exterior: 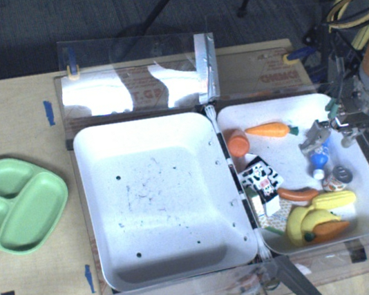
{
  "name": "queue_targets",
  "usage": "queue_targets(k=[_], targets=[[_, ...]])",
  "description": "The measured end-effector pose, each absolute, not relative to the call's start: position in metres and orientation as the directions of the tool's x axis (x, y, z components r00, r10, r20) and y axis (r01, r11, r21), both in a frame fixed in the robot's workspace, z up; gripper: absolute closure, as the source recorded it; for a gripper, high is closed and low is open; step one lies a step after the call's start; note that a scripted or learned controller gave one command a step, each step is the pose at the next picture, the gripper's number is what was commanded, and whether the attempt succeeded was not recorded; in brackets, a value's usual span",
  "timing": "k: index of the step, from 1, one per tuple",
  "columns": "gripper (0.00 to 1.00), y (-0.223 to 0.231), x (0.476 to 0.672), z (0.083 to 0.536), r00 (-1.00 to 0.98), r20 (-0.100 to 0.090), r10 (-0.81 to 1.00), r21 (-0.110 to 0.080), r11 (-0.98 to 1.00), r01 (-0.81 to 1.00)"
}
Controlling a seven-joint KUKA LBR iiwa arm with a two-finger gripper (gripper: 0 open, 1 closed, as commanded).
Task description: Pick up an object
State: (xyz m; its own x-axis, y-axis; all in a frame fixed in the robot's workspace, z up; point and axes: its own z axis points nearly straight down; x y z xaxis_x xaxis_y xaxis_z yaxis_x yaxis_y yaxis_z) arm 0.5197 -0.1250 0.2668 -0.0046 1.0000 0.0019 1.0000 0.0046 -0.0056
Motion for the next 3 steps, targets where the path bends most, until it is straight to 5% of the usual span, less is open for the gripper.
queue_targets(k=[1,2,3], targets=[[0.00,-0.182,0.565,0.216,0.212,0.001,0.977,-0.004,-0.212,0.977],[0.00,-0.207,0.580,0.162,0.496,-0.001,0.868,-0.007,-0.496,0.868],[0.00,-0.200,0.572,0.095,0.609,0.013,0.793,-0.014,-0.609,0.793]])
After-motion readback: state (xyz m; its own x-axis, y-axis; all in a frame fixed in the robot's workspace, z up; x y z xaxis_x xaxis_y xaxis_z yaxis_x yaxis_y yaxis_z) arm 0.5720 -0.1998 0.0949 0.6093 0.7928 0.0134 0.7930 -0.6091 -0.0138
